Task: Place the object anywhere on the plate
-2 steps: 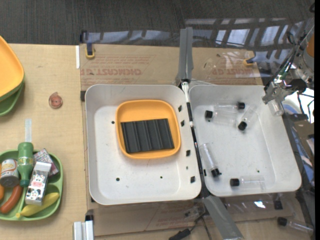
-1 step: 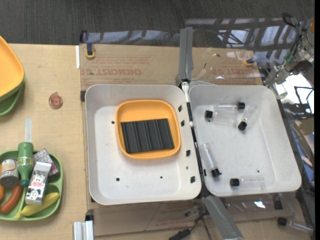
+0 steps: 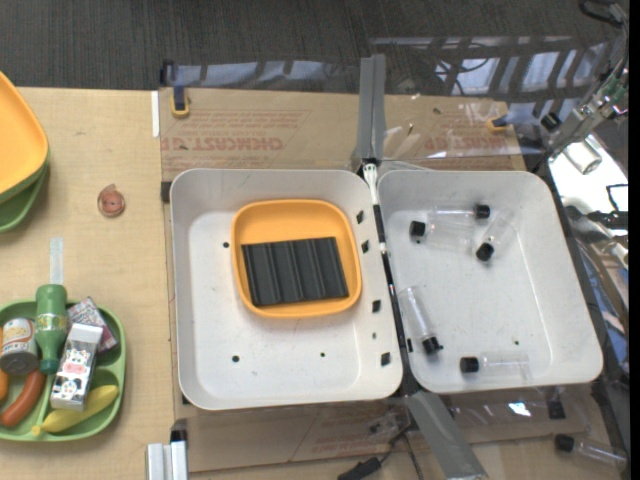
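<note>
An orange square plate [image 3: 295, 217] lies in the upper middle of the left white bin [image 3: 212, 353]. A black ribbed rectangular pad [image 3: 295, 271] rests flat on the plate, covering most of its floor. In the right white bin [image 3: 545, 303] lie several clear plastic tubes with black caps: one near the back [image 3: 448, 222], one tilted beside it [image 3: 494, 236], one along the left wall [image 3: 417, 318] and one at the front [image 3: 496, 366].
On the wooden bench to the left stand a green tray of toy food [image 3: 60, 373], a yellow bowl [image 3: 15, 148] and a small pink item [image 3: 111, 201]. Cardboard [image 3: 260, 133] lies under the bins. Metal framing and cables [image 3: 590, 118] crowd the upper right.
</note>
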